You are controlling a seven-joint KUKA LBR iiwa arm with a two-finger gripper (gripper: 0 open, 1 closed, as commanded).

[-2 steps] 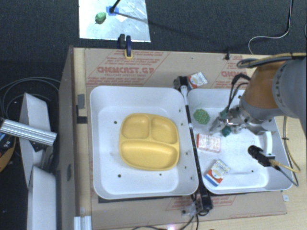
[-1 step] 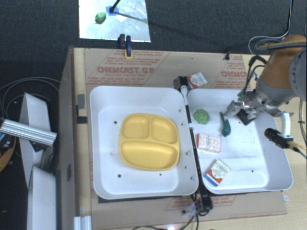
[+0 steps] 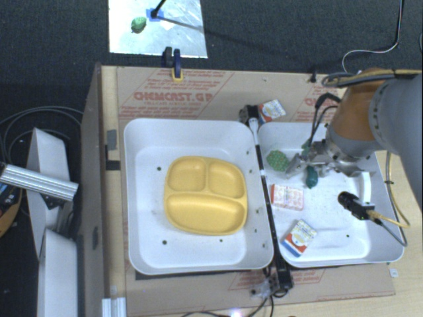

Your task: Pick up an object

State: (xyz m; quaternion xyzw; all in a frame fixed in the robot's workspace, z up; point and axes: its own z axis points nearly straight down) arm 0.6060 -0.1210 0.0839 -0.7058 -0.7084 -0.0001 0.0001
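The gripper hangs low over the right bin, in the bin's upper part at about eleven o'clock from its middle, and the grey arm with its orange band reaches in from three o'clock. Whether the gripper is spread or pressed together cannot be told from this slanted look down (the wrist hardware covers its tip), and nothing can be seen pinched in it. A green bumpy ball lies just beside the gripper at its nine o'clock, close to the wall that the two bins share. A small teal piece sits just under the gripper at five o'clock; whether the two touch is unclear. At seven o'clock from the gripper, a red-and-white packet lies flat on the bin floor. Near the bin's seven o'clock corner there is a second packet, this one with blue and red on it, well apart from the ball. The left bin holds a yellow divided plate at its middle, lying flat with its three sections facing up. Both bins rest on a printed cardboard sheet. One more small packet lies on that sheet, outside the right bin at its eleven o'clock corner.
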